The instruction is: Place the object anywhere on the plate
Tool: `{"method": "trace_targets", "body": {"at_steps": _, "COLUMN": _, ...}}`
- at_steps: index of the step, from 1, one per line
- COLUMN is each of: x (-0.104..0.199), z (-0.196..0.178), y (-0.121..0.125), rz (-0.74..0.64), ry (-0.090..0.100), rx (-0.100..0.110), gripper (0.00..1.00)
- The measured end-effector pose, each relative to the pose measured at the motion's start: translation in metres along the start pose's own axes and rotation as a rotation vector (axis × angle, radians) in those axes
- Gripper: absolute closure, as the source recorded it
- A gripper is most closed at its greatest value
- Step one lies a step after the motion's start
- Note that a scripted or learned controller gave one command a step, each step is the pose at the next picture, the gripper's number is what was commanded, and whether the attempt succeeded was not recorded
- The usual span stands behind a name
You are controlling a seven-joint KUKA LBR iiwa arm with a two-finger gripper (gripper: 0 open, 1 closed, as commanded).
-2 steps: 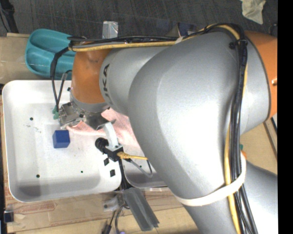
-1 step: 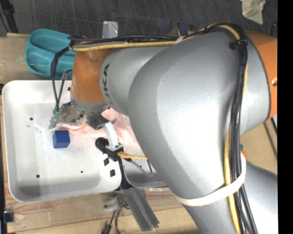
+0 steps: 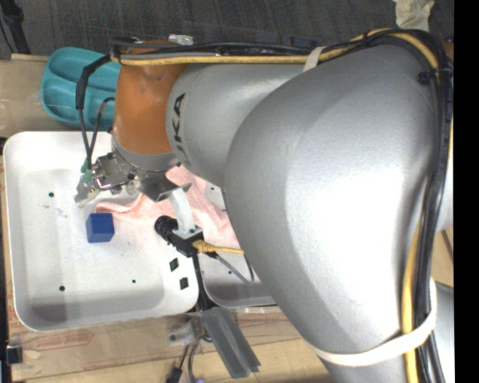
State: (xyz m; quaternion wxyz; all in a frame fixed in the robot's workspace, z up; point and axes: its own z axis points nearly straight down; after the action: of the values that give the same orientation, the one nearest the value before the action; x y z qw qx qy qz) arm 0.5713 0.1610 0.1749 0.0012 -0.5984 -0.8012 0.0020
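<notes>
Now: blue cube (image 3: 100, 227) in left bin (image 3: 32, 214), beside pink plate (image 3: 156, 206); claw (image 3: 92, 186) state unclear.

A cube (image 3: 100, 227) lies in the left bin (image 3: 32, 214), just beside the plate (image 3: 144, 207).

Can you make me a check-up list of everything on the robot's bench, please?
Surface: shallow white bin on a wooden bench.
Job's things: small blue cube lying on the bin floor; pink plate mostly hidden under the arm.
Clutter: teal plastic object behind the bin; crumpled pale cloth on the floor.
Grippers: pincer sits just above the cube; fingers too hidden to judge.
Cables: black cable down the wrist; yellow-and-black cables along the grey arm.
Surroundings: dark carpet.
</notes>
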Motion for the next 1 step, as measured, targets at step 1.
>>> {"method": "trace_targets", "body": {"at_steps": 1, "x": 0.0323, "z": 0.0803, "y": -0.0346, "rz": 0.175, "ry": -0.001, "rx": 0.003, "gripper": 0.0}}
